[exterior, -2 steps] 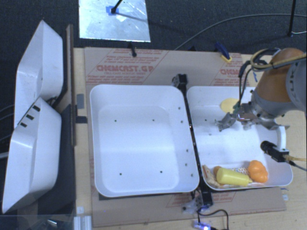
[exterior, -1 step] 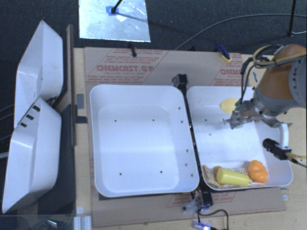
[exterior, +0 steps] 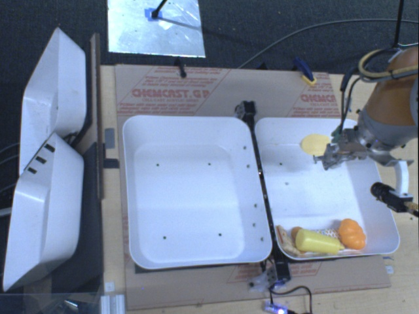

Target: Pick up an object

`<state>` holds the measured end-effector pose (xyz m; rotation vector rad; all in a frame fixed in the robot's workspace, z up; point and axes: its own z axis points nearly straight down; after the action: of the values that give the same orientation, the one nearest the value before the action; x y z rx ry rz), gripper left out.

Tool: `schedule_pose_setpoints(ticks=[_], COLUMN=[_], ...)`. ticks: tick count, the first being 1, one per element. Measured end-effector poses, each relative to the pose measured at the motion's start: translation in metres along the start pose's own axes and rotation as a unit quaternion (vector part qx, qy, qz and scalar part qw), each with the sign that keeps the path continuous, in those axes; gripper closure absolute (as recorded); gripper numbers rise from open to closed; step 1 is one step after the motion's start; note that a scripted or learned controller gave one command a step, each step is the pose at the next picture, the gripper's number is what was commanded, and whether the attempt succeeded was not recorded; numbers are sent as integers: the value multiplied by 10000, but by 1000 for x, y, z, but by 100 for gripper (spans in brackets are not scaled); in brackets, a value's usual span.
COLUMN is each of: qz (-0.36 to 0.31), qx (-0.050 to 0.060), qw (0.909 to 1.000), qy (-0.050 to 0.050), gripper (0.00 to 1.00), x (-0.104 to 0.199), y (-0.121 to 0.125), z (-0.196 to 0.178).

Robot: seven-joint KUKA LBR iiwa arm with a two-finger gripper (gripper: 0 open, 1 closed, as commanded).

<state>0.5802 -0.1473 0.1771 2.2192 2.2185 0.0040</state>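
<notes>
the arm (exterior: 393,103) reaches in from the right and its gripper (exterior: 329,157) sits low over the far part of the right bin (exterior: 308,195), just beside a pale yellow disc (exterior: 315,143) that lies flat on the bin floor near the far wall. the disc appears to be the target here, since the gripper is close to nothing else. whether the tips touch the disc is hard to tell; it looks to lie just beside them rather than between them, so nothing reads as held. the other things are bunched in the near corner of the same bin, well apart from the gripper: a yellow bottle (exterior: 317,242) lying on its side, an orange ball (exterior: 351,234) touching it, and a cracker (exterior: 284,235) at the bottle's other end. the left bin (exterior: 190,188) holds no candidate. a flat disc likely offers little to pinch, so a miss seems possible.
</notes>
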Motion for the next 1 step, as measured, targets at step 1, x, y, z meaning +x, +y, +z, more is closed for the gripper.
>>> schedule_pose_setpoints(ticks=[1], qz=[-4], qx=[4], qw=[10000], qy=[1], gripper=[100], x=[0], y=[1], z=[-36])
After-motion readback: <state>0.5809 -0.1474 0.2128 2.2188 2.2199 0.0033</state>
